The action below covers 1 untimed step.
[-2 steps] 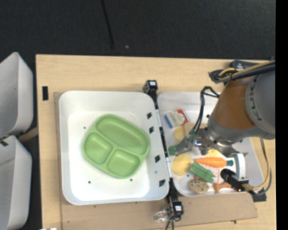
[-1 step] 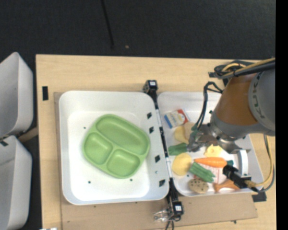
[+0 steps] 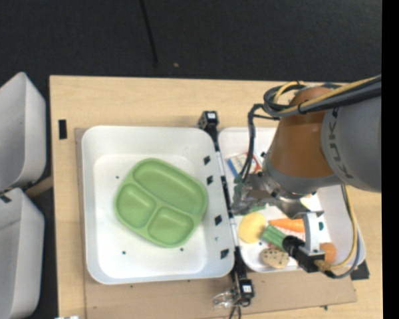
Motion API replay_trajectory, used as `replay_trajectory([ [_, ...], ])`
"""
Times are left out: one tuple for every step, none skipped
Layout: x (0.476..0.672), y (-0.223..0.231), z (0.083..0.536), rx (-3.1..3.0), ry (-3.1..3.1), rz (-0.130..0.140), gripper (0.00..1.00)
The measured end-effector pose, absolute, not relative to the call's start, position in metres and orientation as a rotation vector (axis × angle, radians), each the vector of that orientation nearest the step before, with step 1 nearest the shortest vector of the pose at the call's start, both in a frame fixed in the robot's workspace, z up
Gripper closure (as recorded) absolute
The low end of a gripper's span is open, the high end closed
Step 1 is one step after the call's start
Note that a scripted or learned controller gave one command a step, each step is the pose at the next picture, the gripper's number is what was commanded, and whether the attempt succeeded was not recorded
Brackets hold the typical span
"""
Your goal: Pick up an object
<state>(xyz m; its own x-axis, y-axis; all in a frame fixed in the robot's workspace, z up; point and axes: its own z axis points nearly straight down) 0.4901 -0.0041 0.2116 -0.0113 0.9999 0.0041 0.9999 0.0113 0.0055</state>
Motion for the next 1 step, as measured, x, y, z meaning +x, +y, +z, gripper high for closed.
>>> replay_trajectory([
  [0.4917,0.0096,0.3932,2.205,2.218,0.025,1.00],
])
